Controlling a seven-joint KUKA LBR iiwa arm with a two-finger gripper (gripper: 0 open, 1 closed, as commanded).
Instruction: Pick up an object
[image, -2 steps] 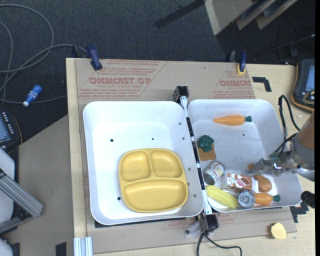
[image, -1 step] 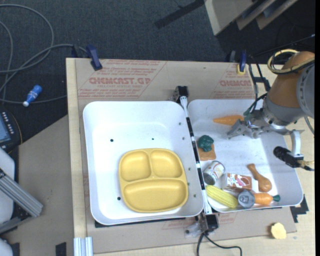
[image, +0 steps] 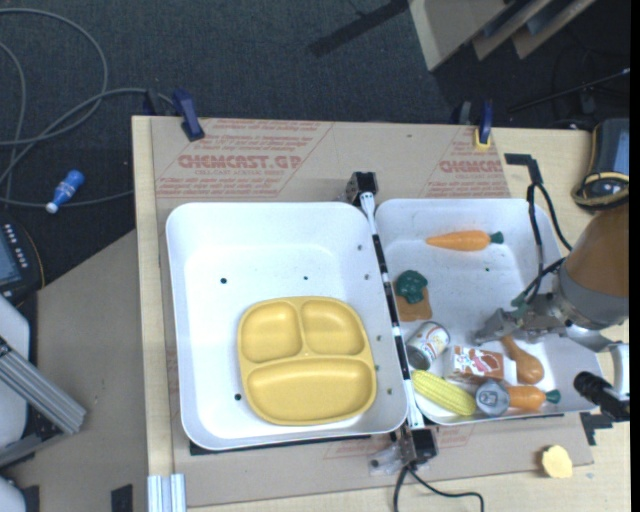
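Observation:
My gripper (image: 500, 326) hangs over the right bin (image: 455, 215), reaching in from the right under the orange-banded wrist. Just below it lie a brown drumstick (image: 524, 362) and a red-and-white packet (image: 473, 362). Nothing shows as held. Further along the bin's front lie a corn cob (image: 443, 394), a small can (image: 430, 344), a grey round lid (image: 491, 399) and a short carrot (image: 527, 398). A broccoli piece (image: 411, 288) sits at the bin's left side. A long carrot (image: 460, 240) lies near the back wall.
The left bin (image: 200, 250) holds a yellow divided plate (image: 305, 358). A yellow lump (image: 556, 461) lies on the bench outside the right bin's front corner. Black cables run along the right bin's right side.

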